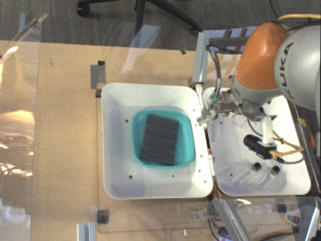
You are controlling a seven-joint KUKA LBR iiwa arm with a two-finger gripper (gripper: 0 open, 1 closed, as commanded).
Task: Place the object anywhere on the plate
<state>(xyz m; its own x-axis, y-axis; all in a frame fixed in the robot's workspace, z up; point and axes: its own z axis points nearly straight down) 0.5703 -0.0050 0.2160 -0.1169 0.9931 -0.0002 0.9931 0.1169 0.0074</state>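
Note:
A teal square plate [186,143] sits in the middle of the left white bin [116,134]. A dark grey ridged rectangular block [160,139] lies flat on the plate, slightly tilted, within its rim. My gripper [261,170] hangs over the right bin [296,179], well to the right of the plate and block. Its two clear fingertips [245,174] stand apart with nothing between them, so it is open. The grey arm with its orange band [261,54] reaches in from the upper right and hides part of the right bin.
A raised divider [208,149] separates the two bins. A metal post [199,59] stands behind the bins near their junction. Cables run by the gripper. The wooden bench [55,134] spreads to the left, and a chair base lies on the floor beyond.

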